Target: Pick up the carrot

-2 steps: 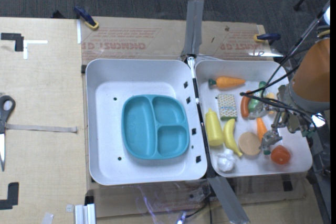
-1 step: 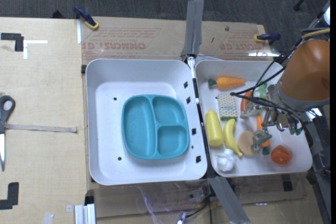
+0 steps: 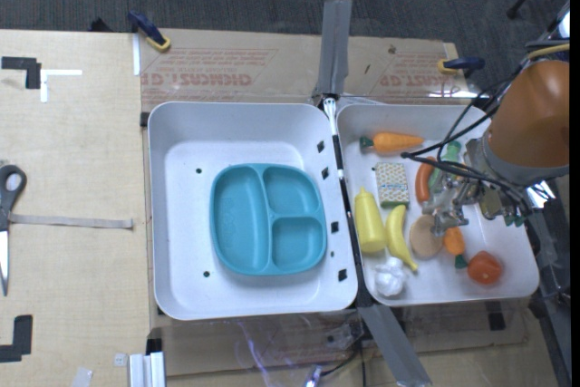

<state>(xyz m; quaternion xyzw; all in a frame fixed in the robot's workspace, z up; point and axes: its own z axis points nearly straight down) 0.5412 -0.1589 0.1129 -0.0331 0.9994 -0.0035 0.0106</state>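
White plastic formed the right bin [image 3: 453, 293]. Along its lower edge lay a pale garlic-like lump [image 3: 390, 279] and a red-orange tomato [image 3: 485, 267]. Just above them were a banana [image 3: 399, 236], a yellow bottle shape [image 3: 368, 220] and a tan disc [image 3: 424, 238].

The claw [image 3: 449, 211] hung over the disc in the middle right of the frame. Cables and its own body hid so much that I could not tell whether it was parted or closed, and nothing showed held in it.

Farther up sat a small speckled box [image 3: 391, 181]. Beyond it was the carrot [image 3: 397, 141], lying crosswise near the bin's upper wall with its green stub to the left.

It looked like a moulded toy, so probably light, stiff and smooth enough to squirt out of a poor pinch. The thicker middle seemed the best hold, with the claw closing across the carrot's width, not along it.

Room looked tight on the upper side, where the wall ran close behind the carrot, while the box left a slim gap below. A straight drop from above seemed the clearest approach.

To the left, the other bin [image 3: 156, 222] held a blue divided plate [image 3: 269, 219]. The tabletop [image 3: 72, 159] lay beyond it, well apart from the work.
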